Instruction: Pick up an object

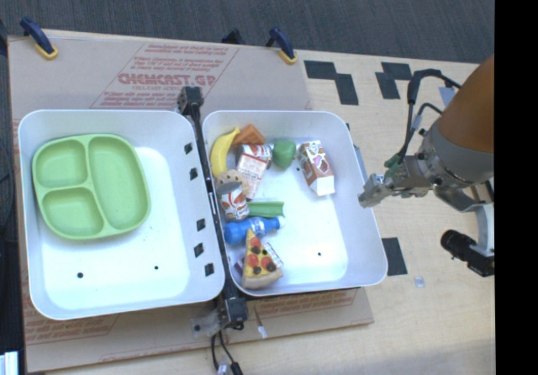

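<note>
The right bin (353, 239) holds a heap of toy food. A banana (223, 152), an orange carton (250, 136) and a red-and-white carton (252, 166) lie at its back left. A green ball (284, 152) and a brown-and-white milk carton (318, 168) sit toward the back right. Lower down are a small can (233, 200), a green stick (266, 209), a blue piece (239, 233) and a pizza slice (262, 262). My gripper (371, 194) hangs just outside the bin's right rim, over the bench, right of the milk carton, with nothing visibly in it.
The left bin (160, 281) carries a green divided plate (88, 186). A black hinge strip (202, 188) runs between the bins. Cardboard (168, 79) lies behind them, held by blue clamps (282, 42). Cables (416, 113) loop near the arm at the right.
</note>
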### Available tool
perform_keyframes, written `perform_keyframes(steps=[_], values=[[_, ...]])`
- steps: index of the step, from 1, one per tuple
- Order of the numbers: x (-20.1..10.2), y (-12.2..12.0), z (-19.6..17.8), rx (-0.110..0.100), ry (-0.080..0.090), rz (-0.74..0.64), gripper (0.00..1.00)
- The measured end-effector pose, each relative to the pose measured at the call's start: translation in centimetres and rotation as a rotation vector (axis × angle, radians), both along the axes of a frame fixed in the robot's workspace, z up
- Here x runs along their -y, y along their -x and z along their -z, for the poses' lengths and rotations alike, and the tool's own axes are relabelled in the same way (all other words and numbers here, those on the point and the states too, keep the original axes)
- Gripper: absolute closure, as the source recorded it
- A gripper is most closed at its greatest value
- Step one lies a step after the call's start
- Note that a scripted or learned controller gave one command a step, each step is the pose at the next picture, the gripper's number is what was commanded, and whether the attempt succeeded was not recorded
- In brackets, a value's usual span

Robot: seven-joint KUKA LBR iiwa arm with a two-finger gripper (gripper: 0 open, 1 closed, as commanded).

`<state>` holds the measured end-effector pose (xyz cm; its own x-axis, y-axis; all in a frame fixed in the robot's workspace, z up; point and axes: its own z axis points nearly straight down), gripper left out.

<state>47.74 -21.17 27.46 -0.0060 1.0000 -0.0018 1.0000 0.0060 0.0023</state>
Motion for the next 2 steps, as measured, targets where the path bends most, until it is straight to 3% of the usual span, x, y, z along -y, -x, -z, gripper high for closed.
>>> perform_keyframes(steps=[1, 2], values=[[-0.1, -3.1, 5.1, -0.006, -0.002, -0.002, 1.00], [-0.1, -7.9, 1.4, -0.002, -0.002, 0.001, 1.00]])
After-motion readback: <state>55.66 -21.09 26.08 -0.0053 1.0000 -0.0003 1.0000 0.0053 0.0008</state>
